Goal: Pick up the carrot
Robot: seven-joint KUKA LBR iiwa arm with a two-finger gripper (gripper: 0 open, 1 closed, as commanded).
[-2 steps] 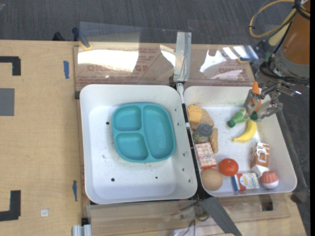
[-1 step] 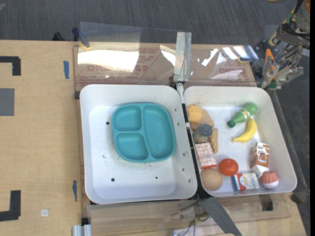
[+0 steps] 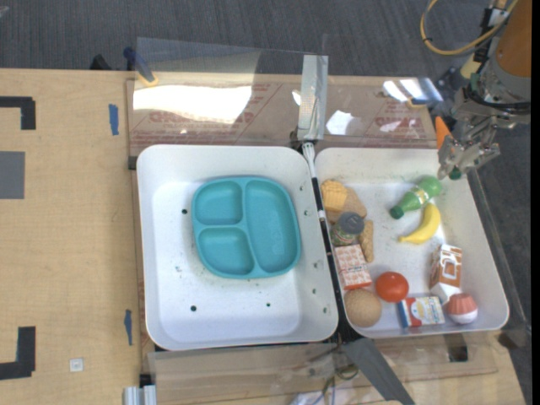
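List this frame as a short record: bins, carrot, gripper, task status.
left bin: holds a teal divided plate
right bin: toy foods, among them a banana, a green bottle and a tomato
carrot: probably the orange sliver at the right bin's far right corner
gripper: over that corner, just right of the sliver
status: no grasp visible

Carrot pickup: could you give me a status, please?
Gripper over right bin's far corner. Carrot beside it, by the rim. Bottle close by.
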